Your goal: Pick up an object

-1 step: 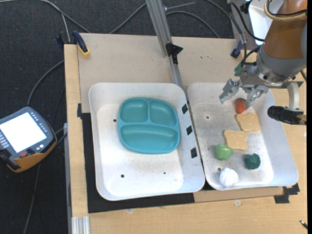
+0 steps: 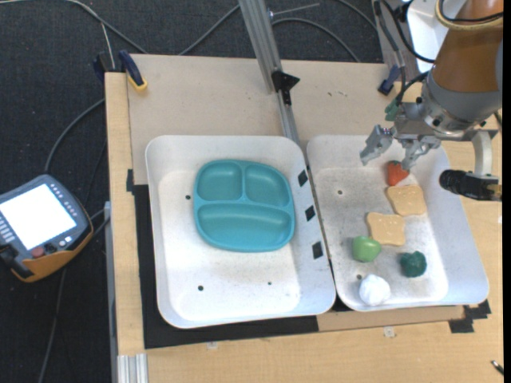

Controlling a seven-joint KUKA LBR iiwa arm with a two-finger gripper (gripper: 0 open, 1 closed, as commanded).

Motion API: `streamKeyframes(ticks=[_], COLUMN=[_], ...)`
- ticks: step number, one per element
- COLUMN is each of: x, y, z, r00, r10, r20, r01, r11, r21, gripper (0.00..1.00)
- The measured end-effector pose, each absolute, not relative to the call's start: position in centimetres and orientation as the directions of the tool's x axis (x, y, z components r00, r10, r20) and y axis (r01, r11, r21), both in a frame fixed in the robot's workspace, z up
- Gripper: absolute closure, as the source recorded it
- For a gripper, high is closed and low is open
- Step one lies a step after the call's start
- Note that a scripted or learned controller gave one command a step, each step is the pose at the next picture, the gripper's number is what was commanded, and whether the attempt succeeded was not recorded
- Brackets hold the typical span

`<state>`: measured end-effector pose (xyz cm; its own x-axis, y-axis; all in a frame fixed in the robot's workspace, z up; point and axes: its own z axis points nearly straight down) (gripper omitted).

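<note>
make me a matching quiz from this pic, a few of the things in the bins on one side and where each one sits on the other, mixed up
Things:
1. teal divided plate
2. green ball
3. white ball
4. red-orange piece

Places:
A. right bin, near its front edge
B. left bin, around the middle
C. right bin, toward the back, just under the gripper
D. right bin, just left of the lower of the two tan toast-like pieces

Pairs: 1-B, 2-D, 3-A, 4-C
</note>
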<state>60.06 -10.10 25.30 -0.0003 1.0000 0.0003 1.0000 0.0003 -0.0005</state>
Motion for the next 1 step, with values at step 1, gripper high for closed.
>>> streamKeyframes(ticks=[1], x=[59.67], y=[-10.22], z=[19.01], r00=[0.001], r10=[1.0], r20=[0.002], r01=[1.0], r11=[-0.001], r21=[-0.008], gripper=[0.0])
